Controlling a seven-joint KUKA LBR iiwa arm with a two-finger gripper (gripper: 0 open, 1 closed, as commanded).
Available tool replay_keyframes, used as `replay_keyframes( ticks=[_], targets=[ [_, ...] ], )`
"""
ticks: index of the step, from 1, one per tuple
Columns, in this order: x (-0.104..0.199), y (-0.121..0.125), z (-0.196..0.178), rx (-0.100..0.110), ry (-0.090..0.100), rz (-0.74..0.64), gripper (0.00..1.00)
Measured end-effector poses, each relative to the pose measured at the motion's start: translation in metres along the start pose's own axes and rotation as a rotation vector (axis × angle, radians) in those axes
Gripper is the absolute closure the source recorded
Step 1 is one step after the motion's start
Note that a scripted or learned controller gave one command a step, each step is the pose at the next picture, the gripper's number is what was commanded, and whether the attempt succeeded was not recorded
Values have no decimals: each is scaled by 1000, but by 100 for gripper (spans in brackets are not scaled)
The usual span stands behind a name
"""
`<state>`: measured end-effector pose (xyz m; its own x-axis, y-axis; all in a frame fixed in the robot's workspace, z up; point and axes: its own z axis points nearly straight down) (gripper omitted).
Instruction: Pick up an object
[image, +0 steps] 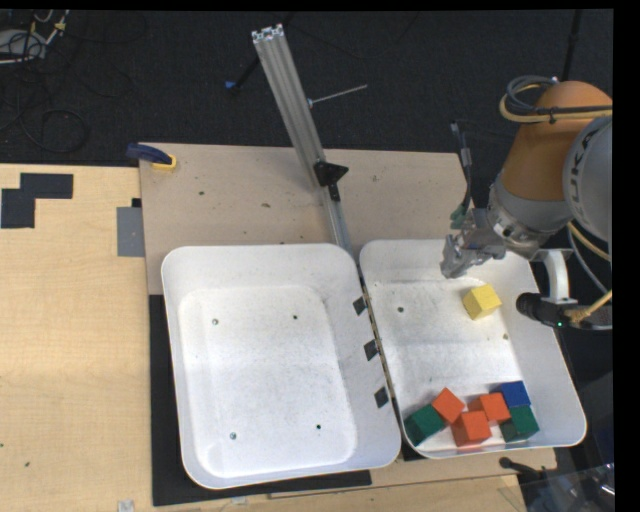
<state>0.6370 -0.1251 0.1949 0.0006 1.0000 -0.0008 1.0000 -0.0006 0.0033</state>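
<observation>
We see the left bin (265, 365) and the right bin (440, 330) side by side on the bench. The grey arm (555, 170) with its orange band reaches over the right bin's far end. Its gripper (458, 262) hangs low there, near a yellow cube (482, 301) yet apart from it; we cannot tell how it is set. At the bin's near edge cluster three orange blocks (470, 415), two green blocks (425, 424) and a blue block (514, 393).
</observation>
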Motion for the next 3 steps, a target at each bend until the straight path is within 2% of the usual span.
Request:
replay_keyframes(
  ticks=[1,3],
  targets=[
    [-2,0,-22,3,1,-3,100],
    [103,-42,-9,9,4,-5,100]
  ],
)
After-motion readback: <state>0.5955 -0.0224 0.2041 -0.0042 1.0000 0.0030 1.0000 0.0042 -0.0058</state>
